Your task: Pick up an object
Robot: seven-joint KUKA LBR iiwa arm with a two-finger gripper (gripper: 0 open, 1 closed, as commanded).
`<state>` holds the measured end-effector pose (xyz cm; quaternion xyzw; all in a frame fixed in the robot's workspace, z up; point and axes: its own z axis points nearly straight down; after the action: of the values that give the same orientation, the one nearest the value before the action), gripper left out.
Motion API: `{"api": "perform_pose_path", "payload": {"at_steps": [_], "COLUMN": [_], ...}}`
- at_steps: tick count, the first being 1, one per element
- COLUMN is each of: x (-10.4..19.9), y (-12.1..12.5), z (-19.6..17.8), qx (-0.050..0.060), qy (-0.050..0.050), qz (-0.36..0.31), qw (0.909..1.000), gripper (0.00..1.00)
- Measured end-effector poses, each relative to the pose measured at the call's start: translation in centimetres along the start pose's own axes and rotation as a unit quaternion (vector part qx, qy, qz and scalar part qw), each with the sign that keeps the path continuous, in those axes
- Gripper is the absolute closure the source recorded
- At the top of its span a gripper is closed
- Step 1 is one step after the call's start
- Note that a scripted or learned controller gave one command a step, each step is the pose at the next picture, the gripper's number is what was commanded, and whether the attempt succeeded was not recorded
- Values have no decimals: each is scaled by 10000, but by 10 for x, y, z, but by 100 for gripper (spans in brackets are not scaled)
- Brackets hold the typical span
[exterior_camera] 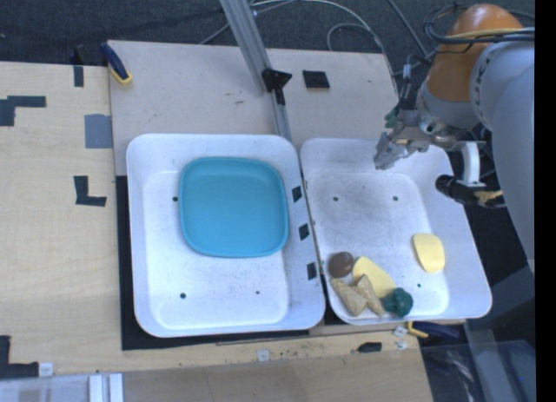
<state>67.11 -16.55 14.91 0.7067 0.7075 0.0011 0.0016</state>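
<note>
Nearest the camera, five small things cluster in the right shallow white bin (452, 296): one dark green round lump (400, 302), one tan wedge-shaped piece (356, 294), one yellow flat wedge (373, 272), one brown round ball (340, 263), and, apart to the right, one pale yellow oval piece (428, 252). The left white bin (152, 218) holds one turquoise square plate (233, 207). Farther back, the gripper (386, 159) hangs over the right bin's far edge, grasping nothing; whether it is spread cannot be told.
</note>
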Motion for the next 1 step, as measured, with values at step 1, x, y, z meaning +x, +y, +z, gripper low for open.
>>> {"api": "perform_pose_path", "payload": {"at_steps": [1], "x": [0], "y": [1], "z": [-53], "qx": [0], "qy": [0], "qz": [2], "qw": [10000], "gripper": [100]}}
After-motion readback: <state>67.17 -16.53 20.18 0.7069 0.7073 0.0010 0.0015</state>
